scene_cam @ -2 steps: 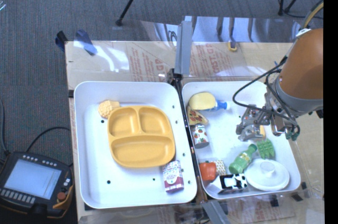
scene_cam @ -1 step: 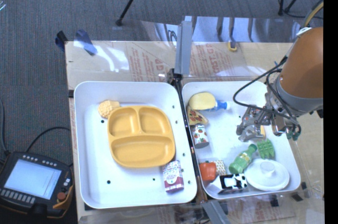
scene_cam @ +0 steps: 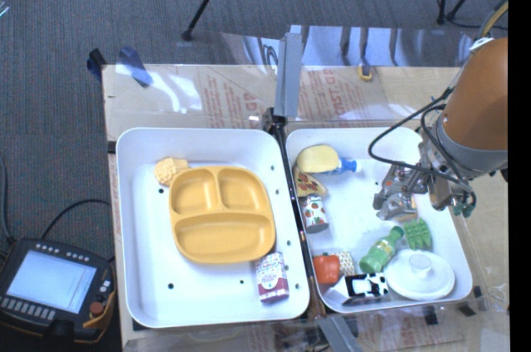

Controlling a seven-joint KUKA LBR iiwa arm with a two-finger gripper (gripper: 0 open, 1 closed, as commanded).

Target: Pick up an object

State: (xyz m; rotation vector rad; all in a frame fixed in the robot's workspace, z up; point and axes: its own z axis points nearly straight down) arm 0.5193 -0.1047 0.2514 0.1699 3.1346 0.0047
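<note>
My gripper (scene_cam: 397, 202) hangs low over the middle right of the right bin (scene_cam: 358, 184), the grey arm with its orange band (scene_cam: 485, 97) reaching in from the right. Just below it lie a green bottle (scene_cam: 380, 252) and a green ridged piece (scene_cam: 419, 235). A white dish (scene_cam: 421, 274) sits in the bin's near right corner. Along the bin's left side are a yellow bottle with a blue cap (scene_cam: 320, 160), a pizza slice (scene_cam: 310, 183), a small red-and-white can (scene_cam: 315, 214), an orange-red piece (scene_cam: 327, 268) and a black-and-white toy (scene_cam: 366, 286).
The left bin (scene_cam: 137, 259) holds a yellow divided plate (scene_cam: 222, 213), a yellow waffle piece (scene_cam: 169, 170) at its far left and a small red carton (scene_cam: 272, 276) at its near right. A grey post (scene_cam: 288, 76) stands behind the bins. A teach pendant (scene_cam: 54, 284) lies at lower left.
</note>
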